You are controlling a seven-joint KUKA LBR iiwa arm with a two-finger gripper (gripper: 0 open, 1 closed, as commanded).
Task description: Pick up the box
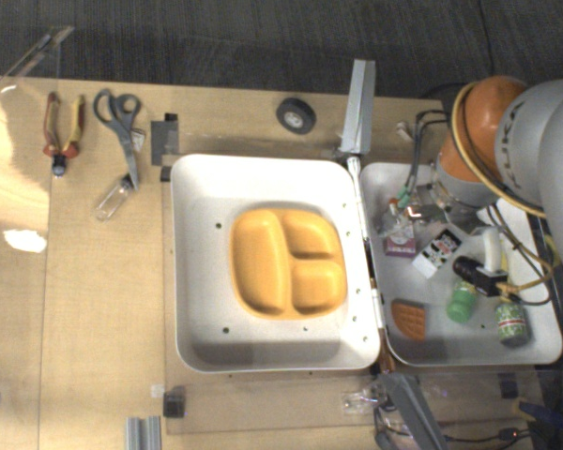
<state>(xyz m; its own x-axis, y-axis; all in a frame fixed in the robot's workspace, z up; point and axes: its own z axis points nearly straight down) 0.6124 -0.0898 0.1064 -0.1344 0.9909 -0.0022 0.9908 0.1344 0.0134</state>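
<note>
Landmark for all places: green bottle [462, 303], lying in the right-hand of 2 white bins [469, 356].

Box [438, 250]: small, white with dark print, taken to be the task's thing. Just up and view-left of green bottle, near it but apparently not touching. Flat on the bin floor, turned askew to the bin walls. Not lifted.

Gripper [405, 216]: farther up and view-left of green bottle than the box, low under the grey arm [535, 148]. Beside the box rather than over it, as far as visible. How far open: cannot tell, tip lost in clutter and shadow. Nothing seen in its hold.

Other clutter: purple packet [401, 246] well view-left of green bottle and right by the gripper; orange-brown pad [410, 319] view-left and slightly below green bottle; 2nd bottle [511, 322], green-capped, view-right of green bottle. Far view-left of green bottle, in the other bin: yellow divided tray [286, 261].

Progress, judged: 0 of the pick done. Arm in the correct bin, no more than that. Left to do: alignment over the box, descent, closing, lift. Apparently nearer the purple packet than the box, so some risk of the wrong target.
</note>
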